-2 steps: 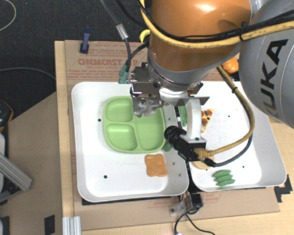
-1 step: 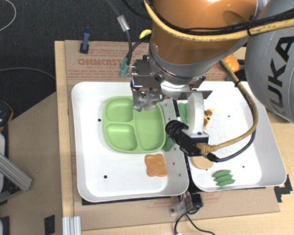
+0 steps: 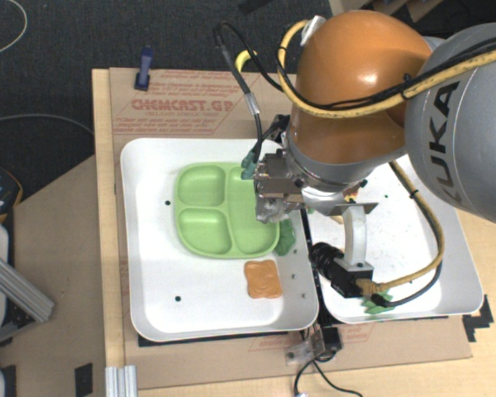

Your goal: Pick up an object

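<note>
A light green divided plate (image 3: 211, 209) lies in the left bin (image 3: 149, 246). In front of it sits a small orange-brown toast-like piece (image 3: 263, 279). My gripper (image 3: 273, 208) hangs low over the plate's right edge, under the big orange wrist band (image 3: 355, 73). A small dark green item (image 3: 286, 238) shows just below the gripper, by the wall between the bins; whether it is held is hidden. Another small green piece (image 3: 375, 303) lies at the front of the right bin (image 3: 446, 263).
The arm's grey body and its yellow and black cables (image 3: 413, 275) cover much of the right bin. A brown cardboard sheet (image 3: 182, 102) lies under both bins, with a small blue object (image 3: 143, 68) at its far edge.
</note>
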Controlling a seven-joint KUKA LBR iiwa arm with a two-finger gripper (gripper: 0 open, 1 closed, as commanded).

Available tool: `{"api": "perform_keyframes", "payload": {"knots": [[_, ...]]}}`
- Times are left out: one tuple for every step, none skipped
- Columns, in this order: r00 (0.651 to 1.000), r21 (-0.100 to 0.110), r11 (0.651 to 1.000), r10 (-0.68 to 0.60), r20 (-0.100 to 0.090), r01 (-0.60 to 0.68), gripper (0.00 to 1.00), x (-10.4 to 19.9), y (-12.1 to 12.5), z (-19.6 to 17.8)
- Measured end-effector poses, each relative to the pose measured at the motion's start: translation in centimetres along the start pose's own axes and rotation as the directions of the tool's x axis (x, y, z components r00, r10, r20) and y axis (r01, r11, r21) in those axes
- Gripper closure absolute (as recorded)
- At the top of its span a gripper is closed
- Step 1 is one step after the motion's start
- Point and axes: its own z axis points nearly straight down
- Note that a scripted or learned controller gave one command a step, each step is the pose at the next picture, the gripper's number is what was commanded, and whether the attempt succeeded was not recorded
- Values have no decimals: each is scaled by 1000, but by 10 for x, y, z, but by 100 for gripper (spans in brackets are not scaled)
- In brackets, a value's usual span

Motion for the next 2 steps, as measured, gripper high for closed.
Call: {"api": "perform_keyframes", "payload": {"knots": [[1000, -20, 1000, -2, -5, 2, 100, -59, 49, -55], [1000, -4, 1000, -6, -5, 6, 100, -65, -3, -23]]}}
